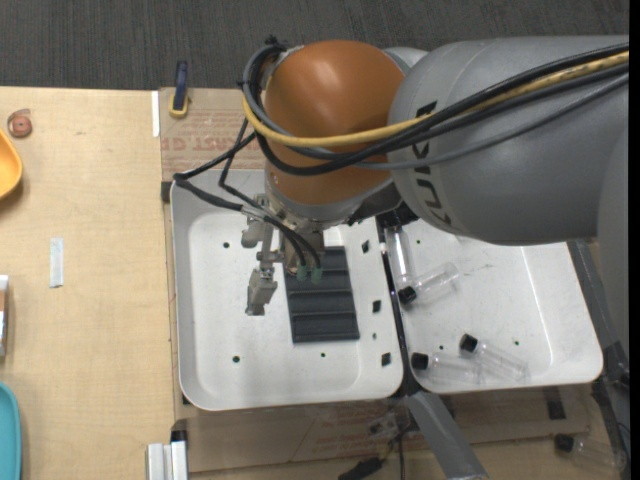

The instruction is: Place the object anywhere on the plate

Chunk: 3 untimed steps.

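Note:
A dark ribbed rectangular plate (325,308) lies flat in the middle of the left white bin (205,358). My gripper (285,273) hangs under the big orange wrist band (325,118), low over the bin at the plate's upper left corner. Its grey left part reaches down beside the plate's left edge. The wrist hides the plate's top end. I see no object between the plate and the gripper. Clear plastic tubes with black caps (430,286) lie in the right bin (560,368).
More clear capped tubes (480,360) lie at the right bin's front. The divider between the bins (395,308) runs just right of the plate. A wooden bench (90,218) spreads to the left with small items. The arm covers the back of both bins.

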Available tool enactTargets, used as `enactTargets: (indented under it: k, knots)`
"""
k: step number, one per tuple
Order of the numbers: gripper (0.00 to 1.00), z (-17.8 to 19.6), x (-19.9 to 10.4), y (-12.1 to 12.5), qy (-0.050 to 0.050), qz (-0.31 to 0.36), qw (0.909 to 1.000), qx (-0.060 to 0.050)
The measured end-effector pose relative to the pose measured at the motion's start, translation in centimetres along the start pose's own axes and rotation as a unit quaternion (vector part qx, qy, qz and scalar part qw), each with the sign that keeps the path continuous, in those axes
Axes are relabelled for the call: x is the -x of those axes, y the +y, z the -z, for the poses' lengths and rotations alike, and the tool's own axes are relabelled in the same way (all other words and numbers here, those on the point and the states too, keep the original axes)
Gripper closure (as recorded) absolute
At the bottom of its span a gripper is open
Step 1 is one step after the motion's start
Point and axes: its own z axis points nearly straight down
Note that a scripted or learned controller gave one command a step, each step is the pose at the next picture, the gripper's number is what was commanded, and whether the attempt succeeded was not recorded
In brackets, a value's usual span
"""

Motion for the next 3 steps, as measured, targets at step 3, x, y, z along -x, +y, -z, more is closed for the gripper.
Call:
enactTargets:
  k: [3]
  knots:
    - [1.00, -1.0, 9.0, 0.4, -0.002, 0.123, 0.9924, 0.001]
